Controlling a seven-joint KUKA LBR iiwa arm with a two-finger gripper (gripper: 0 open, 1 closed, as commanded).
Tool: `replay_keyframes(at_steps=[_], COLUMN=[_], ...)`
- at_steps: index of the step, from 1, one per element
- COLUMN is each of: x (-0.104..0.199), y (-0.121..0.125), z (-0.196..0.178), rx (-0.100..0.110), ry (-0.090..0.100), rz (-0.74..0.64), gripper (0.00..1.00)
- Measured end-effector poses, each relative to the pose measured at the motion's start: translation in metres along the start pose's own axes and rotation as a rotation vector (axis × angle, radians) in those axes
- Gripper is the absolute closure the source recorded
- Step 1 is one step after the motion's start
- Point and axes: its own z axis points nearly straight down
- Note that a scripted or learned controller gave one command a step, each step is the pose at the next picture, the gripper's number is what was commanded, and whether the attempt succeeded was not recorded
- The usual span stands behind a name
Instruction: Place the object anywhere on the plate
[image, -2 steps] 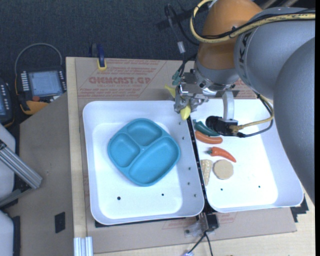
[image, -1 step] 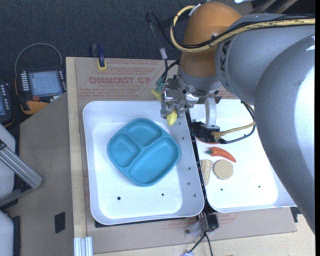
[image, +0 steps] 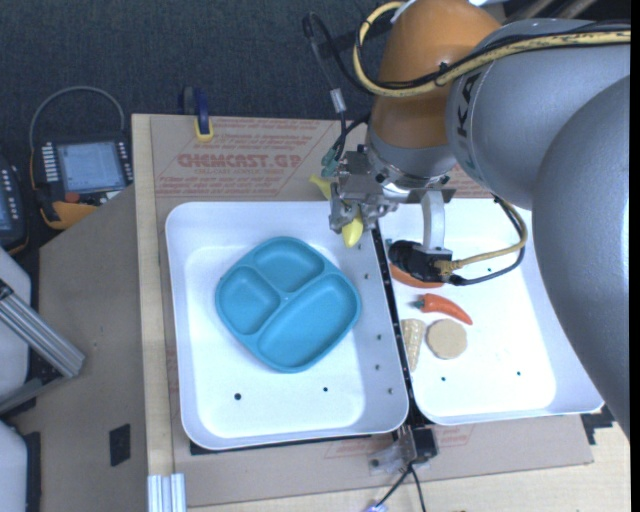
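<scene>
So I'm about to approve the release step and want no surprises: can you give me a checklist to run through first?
1. Yellow object between the gripper fingers: ok.
2. Gripper over the blue divided plate: not ok, it sits past the plate's upper right edge.
3. Plate compartments free to receive it: ok.
4. Plate flat inside the left bin: ok.
5. Height above the bin floor: cannot tell.
</scene>
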Motion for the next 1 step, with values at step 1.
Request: replay_keyframes(at_steps=[1], x=[-0.0001], y=[-0.0004], z=[0.0015], rx=[0.002], ry=[-0.001], rz=[0.0], gripper=[0.0])
